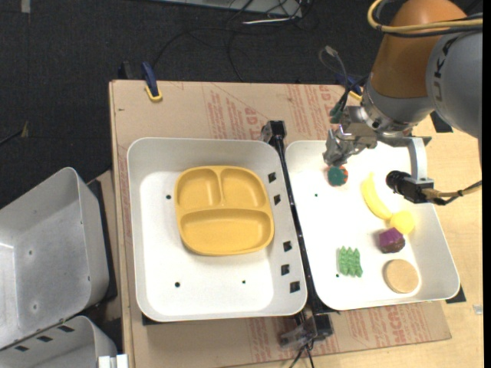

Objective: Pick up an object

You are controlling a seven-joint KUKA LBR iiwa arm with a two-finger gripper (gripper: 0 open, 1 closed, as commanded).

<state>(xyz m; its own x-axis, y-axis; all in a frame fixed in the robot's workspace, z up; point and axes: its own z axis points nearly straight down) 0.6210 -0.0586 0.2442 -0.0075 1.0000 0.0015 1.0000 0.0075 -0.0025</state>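
My gripper (336, 158) hangs over the far left part of the right bin (322, 228), just above a small green and orange round object (337, 176). From this angle I cannot make out how the gripper stands. A yellow banana (374, 198) lies to the right of that object. Closer to the front are a yellow lump (403, 221), a purple object (390, 241), a green ridged piece (350, 261) and a round tan disc (401, 275).
The left bin (153, 282) holds a yellow divided plate (223, 209). A black divider with clips (290, 221) runs between the bins. A grey container (46, 259) stands off the bench at the left. Cables lie on the dark floor behind.
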